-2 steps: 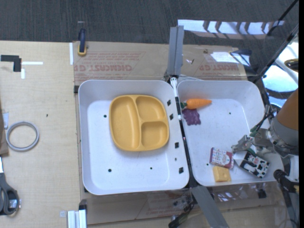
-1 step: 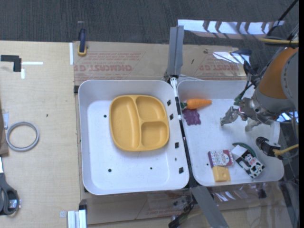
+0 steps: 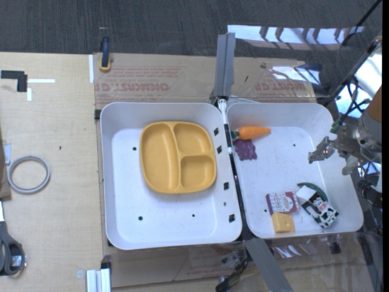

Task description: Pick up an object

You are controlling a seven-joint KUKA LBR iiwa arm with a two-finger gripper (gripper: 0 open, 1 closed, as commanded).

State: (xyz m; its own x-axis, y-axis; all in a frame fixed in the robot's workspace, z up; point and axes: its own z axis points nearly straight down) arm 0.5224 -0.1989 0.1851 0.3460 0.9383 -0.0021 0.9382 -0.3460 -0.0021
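In the right bin you see an orange carrot (image 3: 253,132) above purple grapes (image 3: 245,149), and lower down a small packet (image 3: 282,202), yellow cheese wedge (image 3: 282,223) and black-and-white toy (image 3: 320,208).

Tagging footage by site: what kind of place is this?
Likely a robotics lab pick-and-place bench, not a kitchen. Two shallow white bins, left and right, sit on cardboard; toy food such as a plastic carrot lies beside a yellow divided plate; a gripper reaches in from the right.
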